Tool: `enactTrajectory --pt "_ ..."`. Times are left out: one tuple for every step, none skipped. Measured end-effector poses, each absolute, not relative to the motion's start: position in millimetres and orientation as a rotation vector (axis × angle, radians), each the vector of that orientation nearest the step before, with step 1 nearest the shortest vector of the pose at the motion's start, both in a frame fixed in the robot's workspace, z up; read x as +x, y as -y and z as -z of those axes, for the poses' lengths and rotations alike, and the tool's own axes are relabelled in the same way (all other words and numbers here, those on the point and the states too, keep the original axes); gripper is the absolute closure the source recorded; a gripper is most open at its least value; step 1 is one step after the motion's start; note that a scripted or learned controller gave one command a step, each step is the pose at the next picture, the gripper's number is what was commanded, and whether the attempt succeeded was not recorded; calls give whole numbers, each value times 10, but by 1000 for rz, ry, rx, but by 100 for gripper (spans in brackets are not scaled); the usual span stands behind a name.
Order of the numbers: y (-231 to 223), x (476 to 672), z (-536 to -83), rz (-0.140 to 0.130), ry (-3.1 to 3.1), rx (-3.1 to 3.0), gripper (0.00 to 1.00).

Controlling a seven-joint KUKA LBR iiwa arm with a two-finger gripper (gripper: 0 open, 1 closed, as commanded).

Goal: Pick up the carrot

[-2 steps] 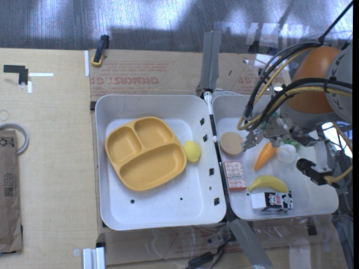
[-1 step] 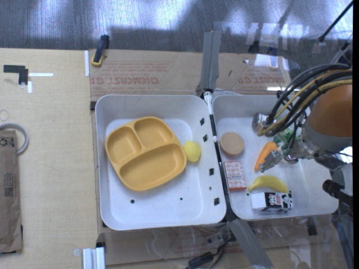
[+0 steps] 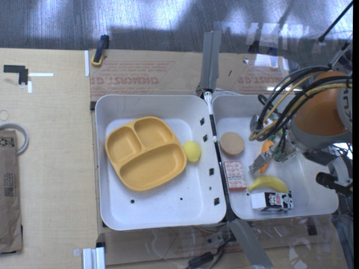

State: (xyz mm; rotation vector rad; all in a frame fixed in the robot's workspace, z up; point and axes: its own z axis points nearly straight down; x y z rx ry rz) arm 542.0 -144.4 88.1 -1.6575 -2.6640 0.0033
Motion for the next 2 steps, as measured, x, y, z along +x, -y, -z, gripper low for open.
enactTrajectory --pt "1457 5425 -941 -6 2661 -1660 100" --pt "662 6449 -2067 -4 2800 -1420 100"
